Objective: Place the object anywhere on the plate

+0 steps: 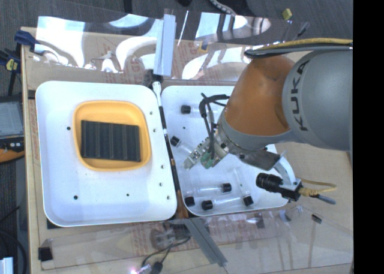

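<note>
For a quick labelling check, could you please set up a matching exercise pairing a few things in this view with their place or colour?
Things:
1. plate
2. hand
3. arm's band
4. dark ridged insert

Descriptions:
A. orange
B. yellow, lying in the left bin
C. over the right bin, among small clear vials with black caps
D. resting on top of the plate

Pairs: 1-B, 2-C, 3-A, 4-D
</note>
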Controlling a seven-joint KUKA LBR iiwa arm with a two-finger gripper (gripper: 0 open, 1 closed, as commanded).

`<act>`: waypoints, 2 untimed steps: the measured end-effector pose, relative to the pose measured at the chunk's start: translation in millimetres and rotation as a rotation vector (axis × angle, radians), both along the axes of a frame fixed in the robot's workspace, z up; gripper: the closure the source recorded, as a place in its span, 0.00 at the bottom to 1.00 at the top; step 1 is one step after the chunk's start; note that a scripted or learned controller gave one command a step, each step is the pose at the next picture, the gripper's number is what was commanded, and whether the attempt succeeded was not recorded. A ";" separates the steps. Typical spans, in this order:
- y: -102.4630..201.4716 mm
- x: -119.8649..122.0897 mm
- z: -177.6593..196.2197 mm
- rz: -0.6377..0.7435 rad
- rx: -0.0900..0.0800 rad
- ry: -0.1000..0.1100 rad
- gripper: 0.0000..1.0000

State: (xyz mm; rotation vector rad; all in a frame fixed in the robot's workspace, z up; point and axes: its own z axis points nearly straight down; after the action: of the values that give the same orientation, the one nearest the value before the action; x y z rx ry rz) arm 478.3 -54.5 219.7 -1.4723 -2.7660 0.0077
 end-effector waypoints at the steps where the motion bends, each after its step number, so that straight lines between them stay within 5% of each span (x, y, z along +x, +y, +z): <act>1: 0.1 0.0 0.0 0.000 0.000 0.000 0.00; 2: -0.3 0.8 9.5 0.001 -0.001 0.001 1.00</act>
State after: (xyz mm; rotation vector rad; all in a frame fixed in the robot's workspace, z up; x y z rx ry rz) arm 479.1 -54.7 229.2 -1.4704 -2.7664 0.0096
